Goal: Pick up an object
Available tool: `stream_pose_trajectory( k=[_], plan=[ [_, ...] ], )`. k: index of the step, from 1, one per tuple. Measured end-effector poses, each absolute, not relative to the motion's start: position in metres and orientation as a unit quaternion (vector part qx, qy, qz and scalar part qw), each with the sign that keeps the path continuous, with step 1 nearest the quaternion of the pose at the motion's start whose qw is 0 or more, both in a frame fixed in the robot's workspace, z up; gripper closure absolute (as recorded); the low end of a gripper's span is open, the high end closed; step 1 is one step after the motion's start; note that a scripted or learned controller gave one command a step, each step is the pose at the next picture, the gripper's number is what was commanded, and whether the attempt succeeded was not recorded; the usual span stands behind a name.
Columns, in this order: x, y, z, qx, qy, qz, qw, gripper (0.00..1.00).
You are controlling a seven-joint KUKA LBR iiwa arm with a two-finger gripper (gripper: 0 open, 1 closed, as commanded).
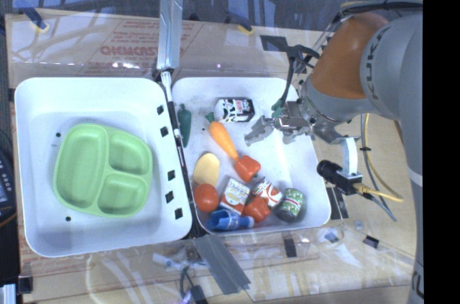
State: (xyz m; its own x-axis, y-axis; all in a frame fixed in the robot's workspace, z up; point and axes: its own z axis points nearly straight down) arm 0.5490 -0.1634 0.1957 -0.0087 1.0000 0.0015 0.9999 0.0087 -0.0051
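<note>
Orange toy carrot (pixel 224 140) lies slantwise in the right bin (pixel 298 90), just left of the gripper (pixel 257 131), whose fingers stand apart and empty above the bin floor. The carrot looks the nearest target, though the slant view makes the height hard to judge. A clean grasp would straddle its narrow width, clear of the cow-print carton (pixel 234 108).
</note>
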Motion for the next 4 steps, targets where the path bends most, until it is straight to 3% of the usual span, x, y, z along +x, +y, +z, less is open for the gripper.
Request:
stream_pose_trajectory(
  k=[1,2,3,4],
  plan=[
    [0.584,-0.106,0.101,-0.689,-0.725,0.0026,0.003,0.00],
    [0.585,-0.106,0.112,-0.688,-0.726,0.0023,0.003,1.00],
    [0.636,-0.128,0.156,-0.762,-0.648,0.0005,0.000,1.00],
    [0.636,-0.128,0.156,-0.762,-0.648,0.0006,0.001,0.00]
  ],
)
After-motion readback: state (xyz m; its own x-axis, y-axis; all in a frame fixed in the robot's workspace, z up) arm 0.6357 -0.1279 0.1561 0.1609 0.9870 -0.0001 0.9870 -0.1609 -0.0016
